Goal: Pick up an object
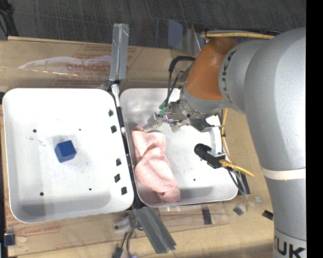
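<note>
**Gripper at top end of pink cloth, grasp state unreadable**

Landmark: pink cloth. It lies crumpled in the right bin, along that bin's left wall and running down to its near wall. It's folded over itself and bulkier at the lower end. It rests on the bin floor, not lifted.

Gripper: just above the cloth's upper end in the picture, tip pointing left and down toward it. Can't tell if it touches the cloth or hangs over it. Can't tell if it's open or closed either, since metal parts and wiring blur together at that spot.

Arm: comes in from the right of the cloth, and its big grey body covers the bin's right rim. Orange band sits up and right of the cloth.

Blue cube: well to the left of the cloth, in the left bin, roughly level with the cloth's middle. It sits flat on the bin floor, clear of the walls.

Between cloth and cube: the two bins' adjoining walls, with a row of small black tabs on the left bin's side. A grey bar runs up from that divide, above and left of the cloth.

Brown cardboard lies under both bins and shows beyond the cloth's far side.
</note>
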`<state>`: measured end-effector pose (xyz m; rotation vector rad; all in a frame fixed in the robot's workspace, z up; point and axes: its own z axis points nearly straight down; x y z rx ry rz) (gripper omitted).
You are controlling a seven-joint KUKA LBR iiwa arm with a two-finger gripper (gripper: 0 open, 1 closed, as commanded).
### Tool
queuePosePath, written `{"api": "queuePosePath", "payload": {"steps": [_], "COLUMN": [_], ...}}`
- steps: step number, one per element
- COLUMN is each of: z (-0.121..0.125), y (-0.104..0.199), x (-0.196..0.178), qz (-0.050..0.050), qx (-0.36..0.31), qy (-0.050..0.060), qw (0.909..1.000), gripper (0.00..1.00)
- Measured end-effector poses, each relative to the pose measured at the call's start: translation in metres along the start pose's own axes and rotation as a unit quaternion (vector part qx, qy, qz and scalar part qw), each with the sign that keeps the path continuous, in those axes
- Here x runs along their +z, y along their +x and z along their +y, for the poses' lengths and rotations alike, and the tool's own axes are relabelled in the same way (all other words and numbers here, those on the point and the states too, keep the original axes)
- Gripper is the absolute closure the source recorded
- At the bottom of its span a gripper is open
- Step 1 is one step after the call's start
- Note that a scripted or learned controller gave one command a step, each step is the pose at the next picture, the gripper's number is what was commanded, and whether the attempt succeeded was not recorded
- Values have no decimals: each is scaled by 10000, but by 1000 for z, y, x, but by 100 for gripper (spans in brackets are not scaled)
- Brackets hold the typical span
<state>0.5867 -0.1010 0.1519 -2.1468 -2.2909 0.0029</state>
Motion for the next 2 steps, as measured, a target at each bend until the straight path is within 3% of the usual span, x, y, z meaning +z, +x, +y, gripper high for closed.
{"api": "queuePosePath", "payload": {"steps": [1,2], "z": [-38,-38], "y": [-7,-5], "x": [61,61], "qz": [5,2], "qx": [-342,-603], "qy": [-11,-11], "qw": [9994,9982], "gripper": [0,0]}}
